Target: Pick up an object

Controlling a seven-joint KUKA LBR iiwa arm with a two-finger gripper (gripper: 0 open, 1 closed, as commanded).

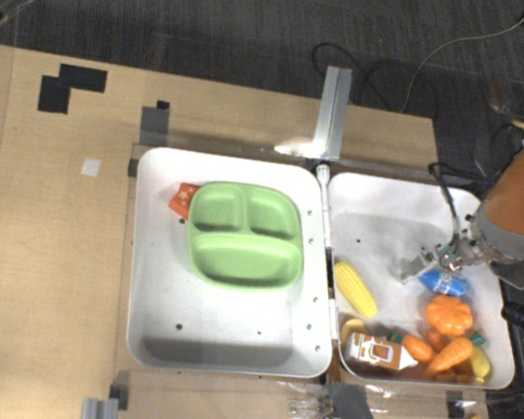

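Arm down in the right bin, fingers at the blue object.

The gripper sits low in the right bin, just beside a small blue object (whether its fingers are open or closed I cannot tell). This looks like the reach-and-grasp step, with nothing seen held. Near it lie an orange pumpkin-like toy, carrots, a corn cob and a brown bottle. The next move likely calls for closing on the blue object, then lifting straight up. The left bin holds a green tray.
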